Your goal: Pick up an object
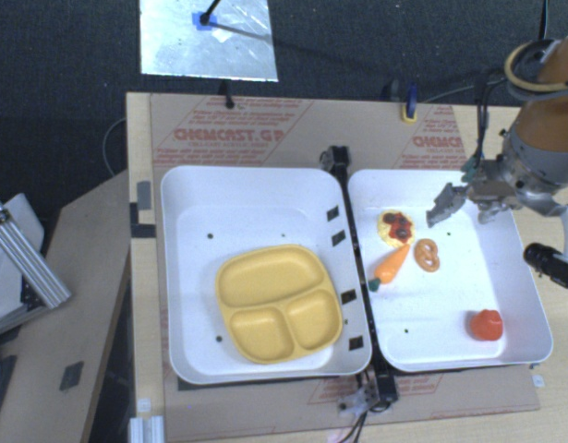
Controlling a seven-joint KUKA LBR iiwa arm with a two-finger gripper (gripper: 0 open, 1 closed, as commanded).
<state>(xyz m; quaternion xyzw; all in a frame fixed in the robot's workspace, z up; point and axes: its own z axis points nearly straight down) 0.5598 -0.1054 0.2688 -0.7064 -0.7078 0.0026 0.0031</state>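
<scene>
Brown CHEMCAST GP board (pixel 230 135), white bins (pixel 265 187), yellow tray (pixel 279 301)

Two white bins are sitting side by side on the bench: the left bin (pixel 187 247) and the right bin (pixel 514 284). One yellow divided tray (pixel 279 301), with three compartments, is lying in the left one. Four small items are lying in the right: one carrot (pixel 392 266), one pretzel (pixel 427 255), one red tomato (pixel 486 325), and one small pizza piece (pixel 395 227).
</scene>
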